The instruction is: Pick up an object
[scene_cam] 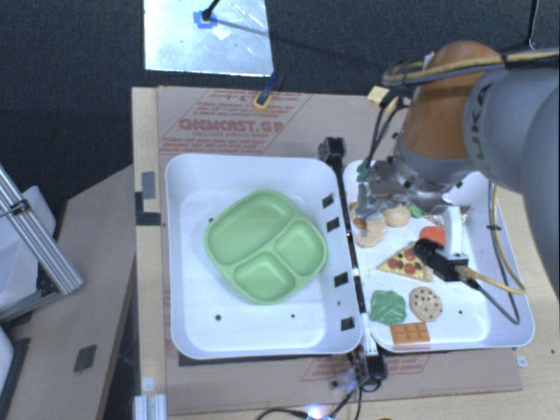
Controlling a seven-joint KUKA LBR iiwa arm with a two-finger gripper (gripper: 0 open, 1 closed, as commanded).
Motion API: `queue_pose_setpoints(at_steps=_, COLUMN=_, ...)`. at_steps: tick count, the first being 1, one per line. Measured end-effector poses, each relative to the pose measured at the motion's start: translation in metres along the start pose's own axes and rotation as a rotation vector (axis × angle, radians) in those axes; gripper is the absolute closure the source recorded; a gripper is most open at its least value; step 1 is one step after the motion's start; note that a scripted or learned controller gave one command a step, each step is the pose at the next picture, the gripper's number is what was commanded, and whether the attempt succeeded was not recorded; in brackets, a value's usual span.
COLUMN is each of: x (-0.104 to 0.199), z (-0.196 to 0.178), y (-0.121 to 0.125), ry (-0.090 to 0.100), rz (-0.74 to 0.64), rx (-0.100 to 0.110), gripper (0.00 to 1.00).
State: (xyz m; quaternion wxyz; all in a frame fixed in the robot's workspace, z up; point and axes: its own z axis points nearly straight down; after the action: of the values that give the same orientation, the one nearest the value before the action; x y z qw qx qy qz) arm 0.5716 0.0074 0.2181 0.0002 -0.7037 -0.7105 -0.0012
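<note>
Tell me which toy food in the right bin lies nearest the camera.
The orange cracker, a flat square at the bin's near edge, just below the round cookie and the green leaf.

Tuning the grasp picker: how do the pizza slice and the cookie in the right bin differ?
The pizza slice is a triangle, orange and yellow with dark spots; the cookie is round, tan with dark chips. The pizza slice lies nearer the hand; the cookie sits nearer the bin's front, beside a green leaf. Both lie flat in the right bin.

pincer tips hidden among toy food
</note>
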Motion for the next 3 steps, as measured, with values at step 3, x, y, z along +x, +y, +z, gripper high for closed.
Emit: queue_pose_setpoints(at_steps=3, x=-0.008, z=-0.011, y=0.001, ry=-0.002, rz=0.006, rx=-0.002, gripper=1.00)
